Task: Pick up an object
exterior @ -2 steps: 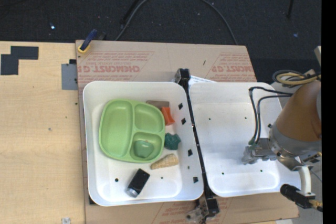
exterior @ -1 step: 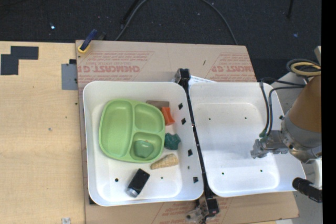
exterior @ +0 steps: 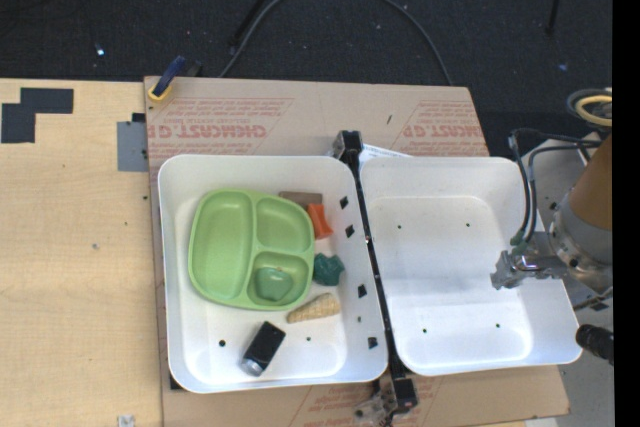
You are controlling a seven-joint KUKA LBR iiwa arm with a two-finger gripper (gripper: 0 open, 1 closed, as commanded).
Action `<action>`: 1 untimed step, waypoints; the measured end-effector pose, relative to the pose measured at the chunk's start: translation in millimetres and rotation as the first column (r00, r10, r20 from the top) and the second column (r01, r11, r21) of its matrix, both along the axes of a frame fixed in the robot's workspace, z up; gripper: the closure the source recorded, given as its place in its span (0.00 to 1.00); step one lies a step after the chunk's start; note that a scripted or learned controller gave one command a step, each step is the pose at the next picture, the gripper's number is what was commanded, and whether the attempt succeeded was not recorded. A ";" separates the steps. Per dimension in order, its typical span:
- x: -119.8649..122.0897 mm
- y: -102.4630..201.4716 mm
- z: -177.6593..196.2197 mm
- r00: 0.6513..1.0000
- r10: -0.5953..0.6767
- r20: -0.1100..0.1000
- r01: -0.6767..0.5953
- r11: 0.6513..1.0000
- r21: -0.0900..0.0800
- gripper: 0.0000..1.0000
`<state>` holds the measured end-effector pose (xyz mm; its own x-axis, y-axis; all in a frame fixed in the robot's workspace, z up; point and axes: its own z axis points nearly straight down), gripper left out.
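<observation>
From above, my hand hangs low over the right bin, near its right wall; how far it is open I cannot tell. The green tray, black box and cone lie in the left bin.

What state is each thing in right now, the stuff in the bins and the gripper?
Green plate: lying flat in the left bin, right way up.
Green lump: sitting in a plate compartment.
Dark green piece: loose on the bin floor beside the plate.
Cone: lying on its side.
Black block: lying flat, apart from the plate.
Orange piece: against the plate's edge.
Gripper: over the right bin, holding nothing visible.
</observation>
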<state>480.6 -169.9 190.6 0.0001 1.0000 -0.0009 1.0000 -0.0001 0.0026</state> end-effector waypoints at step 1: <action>0.3 -0.2 30.3 1.000 0.000 -0.001 0.000 1.000 0.000 1.00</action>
